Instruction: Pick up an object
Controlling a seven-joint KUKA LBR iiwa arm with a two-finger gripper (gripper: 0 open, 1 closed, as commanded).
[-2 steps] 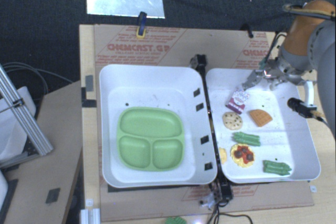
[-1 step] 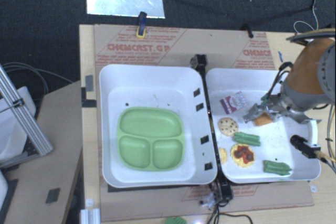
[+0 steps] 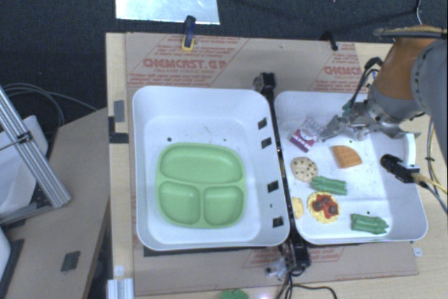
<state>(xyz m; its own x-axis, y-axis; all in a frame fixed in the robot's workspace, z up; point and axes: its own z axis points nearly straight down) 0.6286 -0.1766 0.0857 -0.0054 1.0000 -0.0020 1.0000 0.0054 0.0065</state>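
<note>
The right bin [image 3: 413, 220] holds several toy foods. A purple and white packet [image 3: 305, 136] lies at its left side, with a round cookie [image 3: 304, 168] just below it. An orange bread slice [image 3: 346, 155] sits near the middle. Further forward lie a green bean pod [image 3: 329, 185], a small pizza [image 3: 323, 206], a yellow piece [image 3: 297, 207] and another green pod [image 3: 369, 223]. My gripper [image 3: 332, 129] hangs low in this bin, just right of the packet and above the bread slice. Nothing shows in its grasp.
The left bin [image 3: 147, 108] holds a green divided plate [image 3: 201, 184]. A black divider [image 3: 274, 150] runs between the bins. The grey arm with its orange band [image 3: 399, 73] reaches in over the right bin's far right corner.
</note>
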